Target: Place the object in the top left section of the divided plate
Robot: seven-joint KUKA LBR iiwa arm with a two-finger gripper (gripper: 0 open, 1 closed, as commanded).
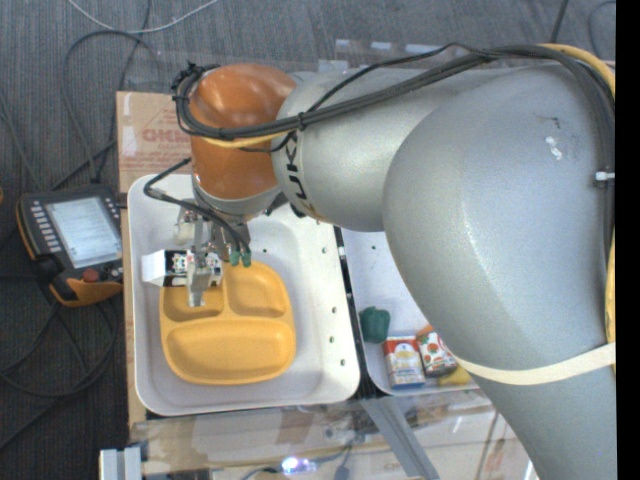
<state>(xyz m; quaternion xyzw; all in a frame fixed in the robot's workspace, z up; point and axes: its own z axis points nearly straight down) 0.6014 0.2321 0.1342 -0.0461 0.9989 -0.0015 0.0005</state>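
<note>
Gripper (203, 286) hangs over the yellow plate's (232, 350) ten o'clock section in the left bin (335, 368); whether its fingers grip anything, I cannot tell. Placement looks unfinished.

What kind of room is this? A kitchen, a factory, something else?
Most likely a robotics lab or test cell, not a kitchen. A big grey arm reaches over white bins holding a yellow divided plate, loose cables trail across the carpet, and a handheld control pendant lies beside the bench.
</note>
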